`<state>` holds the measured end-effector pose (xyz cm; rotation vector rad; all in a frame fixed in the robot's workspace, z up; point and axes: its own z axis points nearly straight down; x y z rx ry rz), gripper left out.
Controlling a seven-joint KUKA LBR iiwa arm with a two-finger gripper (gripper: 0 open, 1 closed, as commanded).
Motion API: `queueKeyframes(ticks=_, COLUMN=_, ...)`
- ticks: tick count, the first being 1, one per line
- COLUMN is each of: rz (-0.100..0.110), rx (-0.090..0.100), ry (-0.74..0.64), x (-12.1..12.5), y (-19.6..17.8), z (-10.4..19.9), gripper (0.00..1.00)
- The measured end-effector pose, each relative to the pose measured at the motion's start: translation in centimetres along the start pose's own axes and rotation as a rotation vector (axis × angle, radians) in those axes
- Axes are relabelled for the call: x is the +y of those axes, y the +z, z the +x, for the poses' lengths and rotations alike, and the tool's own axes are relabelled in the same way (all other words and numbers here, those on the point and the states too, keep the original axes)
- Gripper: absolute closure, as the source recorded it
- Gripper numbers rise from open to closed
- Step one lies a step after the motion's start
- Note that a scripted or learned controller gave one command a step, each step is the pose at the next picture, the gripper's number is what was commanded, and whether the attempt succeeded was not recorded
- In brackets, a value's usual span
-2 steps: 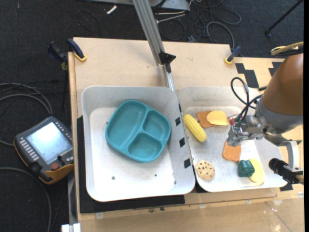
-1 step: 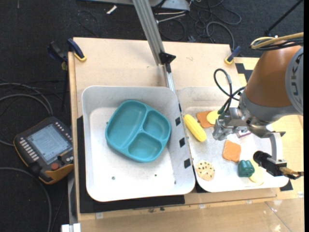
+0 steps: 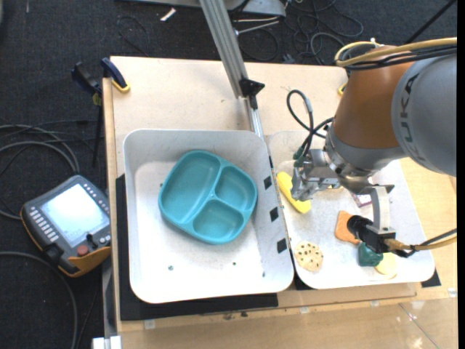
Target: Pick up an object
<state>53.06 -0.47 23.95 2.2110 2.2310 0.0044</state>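
Item: gripper (image 3: 305, 184) low in right bin (image 3: 414, 271), at yellow banana-like toy (image 3: 294, 197); finger state unclear, grasp unconfirmed. Step: closing in on pick. Next: secure grip, lift clear.

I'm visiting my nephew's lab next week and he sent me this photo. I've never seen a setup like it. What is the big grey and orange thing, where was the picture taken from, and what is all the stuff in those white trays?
The big grey and orange thing is a robot arm, reaching in from the right of the picture. At its end sits a gripper, a two-finger claw for picking things up. The camera is fixed above the bench and looks down at a slant.

On the bench are two shallow white bins. The left bin holds a teal divided plate. The right bin holds small toy-like items: a yellow banana-shaped piece right below the gripper, a round speckled cookie, an orange piece, and a green piece beside a pale one.

The gripper hovers low over the yellow piece, but I cannot tell from this angle whether it grips anything.
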Motion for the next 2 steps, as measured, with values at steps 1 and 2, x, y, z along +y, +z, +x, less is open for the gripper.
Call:
queueKeyframes(ticks=1, rz=0.003, rx=-0.001, ry=0.001, x=1.0, y=1.2, z=5.1, gripper=1.0)
queueKeyframes(ticks=2, rz=0.001, rx=0.0, ry=0.001, x=3.8, y=1.0, z=10.0, gripper=1.0)
